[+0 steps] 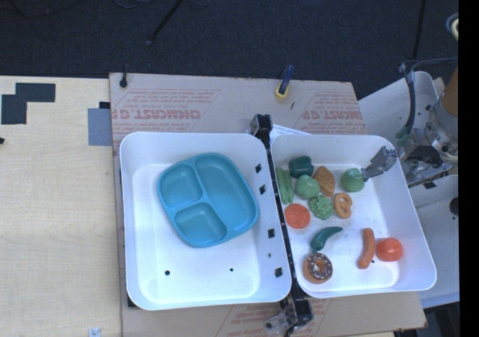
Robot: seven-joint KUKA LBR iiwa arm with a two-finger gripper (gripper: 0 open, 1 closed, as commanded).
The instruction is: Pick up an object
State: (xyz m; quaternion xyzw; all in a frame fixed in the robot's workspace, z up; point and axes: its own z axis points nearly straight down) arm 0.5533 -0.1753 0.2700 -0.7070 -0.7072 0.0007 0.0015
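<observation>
The right bin [415, 253] holds several toy foods. Among them are a green apple [352, 180], a dark green pepper [301, 165], a broccoli piece [321, 207], an orange ring [343, 204], a red tomato [297, 216], a dark green chili [325, 237], a chocolate donut [317, 267], an orange sausage [366, 247] and a red-orange ball [388, 249]. My gripper [380, 162] reaches in over the bin's upper right part, just right of and above the green apple. I see nothing held in it.
The left bin [142, 268] carries a blue divided plate [207, 198]. A black divider [275, 208] runs between the bins. A long green pod [284, 184] lies against the right bin's left wall. The arm's wrist and cables [430, 141] crowd the bin's upper right corner.
</observation>
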